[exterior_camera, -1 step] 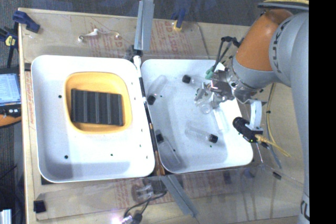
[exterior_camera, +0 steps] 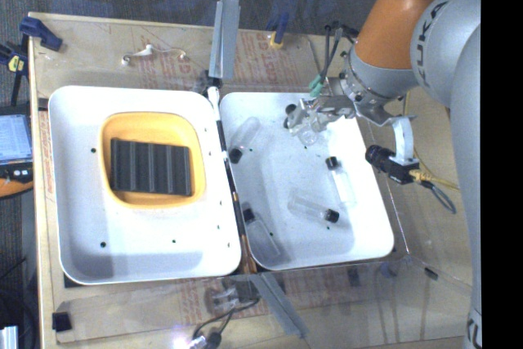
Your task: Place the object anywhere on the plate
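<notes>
A yellow plate (exterior_camera: 147,123) lies in the left white bin (exterior_camera: 73,200). A dark ridged rectangular block (exterior_camera: 151,167) rests on the plate's middle. Several clear vials with black caps lie in the right bin (exterior_camera: 372,237): one (exterior_camera: 245,135) at its upper left, one (exterior_camera: 341,182) right of centre, one (exterior_camera: 312,210) below centre, and one (exterior_camera: 261,237) at the lower left. My gripper (exterior_camera: 301,118) hangs over the upper middle of the right bin, far from the plate. Something small and clear (exterior_camera: 309,131) shows just under its tip; whether it is held is unclear.
A grey metal bar (exterior_camera: 222,37) stands at the back between the two bins. Blue clamps (exterior_camera: 39,32) sit on the bench's back edge. A black fitting with a yellow cable (exterior_camera: 392,163) hangs off the wrist over the right bin's right rim.
</notes>
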Tool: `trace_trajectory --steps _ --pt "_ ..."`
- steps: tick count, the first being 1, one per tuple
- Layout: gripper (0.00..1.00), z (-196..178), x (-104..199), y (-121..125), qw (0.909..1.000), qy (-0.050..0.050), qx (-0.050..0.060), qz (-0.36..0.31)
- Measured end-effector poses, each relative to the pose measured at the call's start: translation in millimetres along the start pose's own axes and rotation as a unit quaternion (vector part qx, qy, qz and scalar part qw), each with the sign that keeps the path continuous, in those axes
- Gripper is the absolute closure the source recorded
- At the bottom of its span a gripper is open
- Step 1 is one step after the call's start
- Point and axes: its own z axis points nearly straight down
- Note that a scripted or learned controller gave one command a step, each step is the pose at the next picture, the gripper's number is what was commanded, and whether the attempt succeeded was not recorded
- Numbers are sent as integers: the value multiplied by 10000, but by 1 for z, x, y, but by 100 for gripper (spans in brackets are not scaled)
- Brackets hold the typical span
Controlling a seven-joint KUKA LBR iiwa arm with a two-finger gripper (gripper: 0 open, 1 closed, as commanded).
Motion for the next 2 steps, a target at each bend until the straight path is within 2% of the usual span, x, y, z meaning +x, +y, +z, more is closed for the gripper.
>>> trace_trajectory --steps 1,2 --pt "100 52 22 38 9973 10 22 -739" --pt "100 60 65 38 9805 9 24 -1965"
